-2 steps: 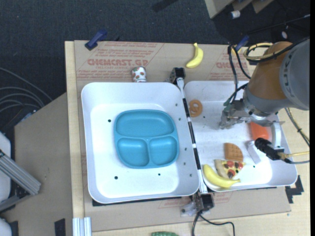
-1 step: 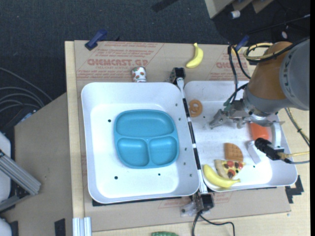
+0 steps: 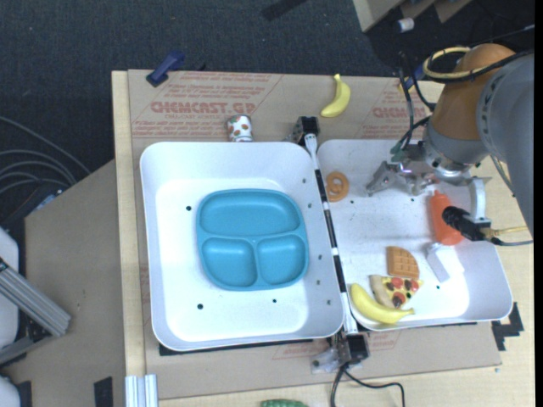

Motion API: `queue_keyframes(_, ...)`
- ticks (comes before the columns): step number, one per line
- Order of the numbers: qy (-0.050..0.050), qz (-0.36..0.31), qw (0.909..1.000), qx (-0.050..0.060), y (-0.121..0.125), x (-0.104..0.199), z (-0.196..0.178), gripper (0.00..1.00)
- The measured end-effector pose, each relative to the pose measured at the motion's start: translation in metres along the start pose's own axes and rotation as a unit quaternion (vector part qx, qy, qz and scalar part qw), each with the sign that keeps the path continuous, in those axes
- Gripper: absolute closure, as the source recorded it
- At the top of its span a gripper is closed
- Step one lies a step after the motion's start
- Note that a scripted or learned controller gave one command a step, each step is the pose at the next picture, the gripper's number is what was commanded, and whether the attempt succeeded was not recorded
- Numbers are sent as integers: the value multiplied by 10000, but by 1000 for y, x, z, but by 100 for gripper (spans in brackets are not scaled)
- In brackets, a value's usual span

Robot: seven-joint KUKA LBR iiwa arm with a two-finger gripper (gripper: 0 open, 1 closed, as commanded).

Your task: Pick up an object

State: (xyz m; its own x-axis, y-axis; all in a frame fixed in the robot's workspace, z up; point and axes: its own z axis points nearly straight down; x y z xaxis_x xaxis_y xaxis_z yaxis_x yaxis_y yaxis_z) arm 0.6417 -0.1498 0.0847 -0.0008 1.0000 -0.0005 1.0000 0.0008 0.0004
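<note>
Arm over the right bin, nothing lifted

The gripper (image 3: 405, 173) hangs at the far side of the right bin (image 3: 484, 299); whether it is apart or together I cannot tell. Donut (image 3: 337, 185), carrot (image 3: 443, 219), waffle (image 3: 403, 263), pizza slice (image 3: 397, 289) and banana (image 3: 373, 306) all lie unpicked.
</note>
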Motion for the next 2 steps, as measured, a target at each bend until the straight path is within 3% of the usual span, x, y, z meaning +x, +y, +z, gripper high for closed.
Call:
queue_keyframes(1,-6,-6,10000,-11,1,0,-10,100)
queue_keyframes(2,-7,-7,10000,-9,1,0,-10,0)
